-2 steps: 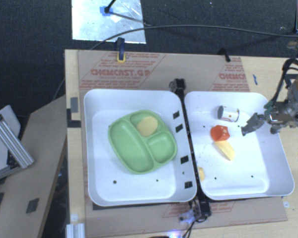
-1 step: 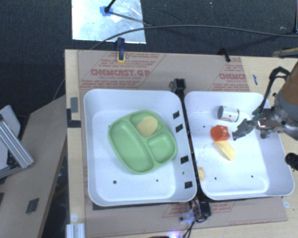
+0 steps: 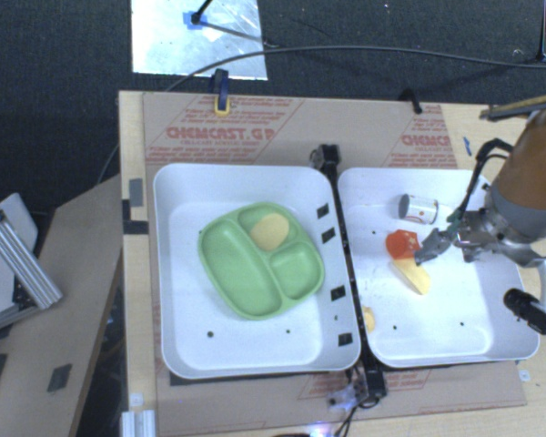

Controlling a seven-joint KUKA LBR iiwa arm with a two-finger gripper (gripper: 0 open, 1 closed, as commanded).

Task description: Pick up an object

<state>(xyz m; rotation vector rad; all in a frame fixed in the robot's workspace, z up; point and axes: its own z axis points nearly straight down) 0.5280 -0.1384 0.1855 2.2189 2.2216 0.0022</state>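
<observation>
- Far left, off the bench: a slanted metal rail (image 3: 18,253) over grey floor, with a pale board (image 3: 73,335) beside the bench edge.
- Top, behind the bench: a shiny foil-like sheet (image 3: 198,25) lies on the dark carpet, a thin black rod crossing it; a blue and yellow clamp (image 3: 221,92) grips the back edge of the brown cardboard (image 3: 255,126) that lies under both bins.
- Left bin (image 3: 182,335): a green divided plate (image 3: 259,259) sits near its middle, slightly turned; a round yellowish object (image 3: 271,232) rests in the plate's upper compartment.
- Between the bins: a black strip with clips runs down the seam, and a small yellow piece (image 3: 369,318) lies just right of it, at the right bin's lower left wall.
- Right bin (image 3: 437,340): a small white cylinder (image 3: 419,209) with a red band lies on its side toward the back; below it a red object (image 3: 402,243) sits touching, or nearly touching, a yellow wedge (image 3: 413,276) that slants down to the right.
- Gripper (image 3: 428,251): it reaches in from the right, low over the bin, its dark fingertips just beside the red object and above the wedge's upper end — whether the fingers are apart or closed I cannot tell, and nothing is plainly seen between them.
- Far right: the grey arm (image 3: 528,217) with its orange band (image 3: 539,162) hangs over the bin's right side.
</observation>
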